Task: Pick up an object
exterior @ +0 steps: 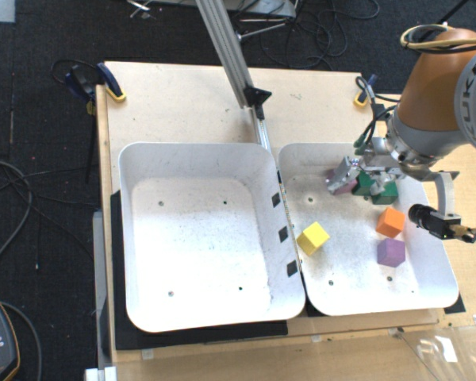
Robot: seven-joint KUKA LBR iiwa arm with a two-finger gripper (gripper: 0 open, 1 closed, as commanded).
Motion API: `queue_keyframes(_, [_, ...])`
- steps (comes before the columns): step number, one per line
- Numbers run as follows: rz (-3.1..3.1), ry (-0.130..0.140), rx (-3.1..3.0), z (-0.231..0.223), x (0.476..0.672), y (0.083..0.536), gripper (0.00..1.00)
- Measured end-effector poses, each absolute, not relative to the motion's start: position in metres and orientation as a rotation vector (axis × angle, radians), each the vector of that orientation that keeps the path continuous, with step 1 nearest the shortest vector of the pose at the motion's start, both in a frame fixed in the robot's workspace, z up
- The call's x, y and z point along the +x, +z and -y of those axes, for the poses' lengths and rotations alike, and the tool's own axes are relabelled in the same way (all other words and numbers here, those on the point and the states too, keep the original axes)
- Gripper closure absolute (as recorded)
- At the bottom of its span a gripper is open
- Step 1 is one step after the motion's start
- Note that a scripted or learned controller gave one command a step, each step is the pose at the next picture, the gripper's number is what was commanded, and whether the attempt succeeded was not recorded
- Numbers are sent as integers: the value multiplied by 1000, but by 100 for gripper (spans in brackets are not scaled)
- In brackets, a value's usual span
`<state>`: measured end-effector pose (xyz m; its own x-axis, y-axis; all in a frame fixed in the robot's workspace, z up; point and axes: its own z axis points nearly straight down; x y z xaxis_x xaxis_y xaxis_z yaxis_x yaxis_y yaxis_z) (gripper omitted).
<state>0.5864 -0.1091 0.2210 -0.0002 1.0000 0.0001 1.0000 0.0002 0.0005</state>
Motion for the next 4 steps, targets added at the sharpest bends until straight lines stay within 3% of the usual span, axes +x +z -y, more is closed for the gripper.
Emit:
queue_keyframes(1, [-2222,-8,2228,144,611,146,0])
queue_keyframes(2, [-2208,18,2206,126,667,121,0])
queue_keyframes(3, [-2213,28,2191,148,665,115,0])
queue_keyframes(4, [-2212,28,2192,149,665,125,100])
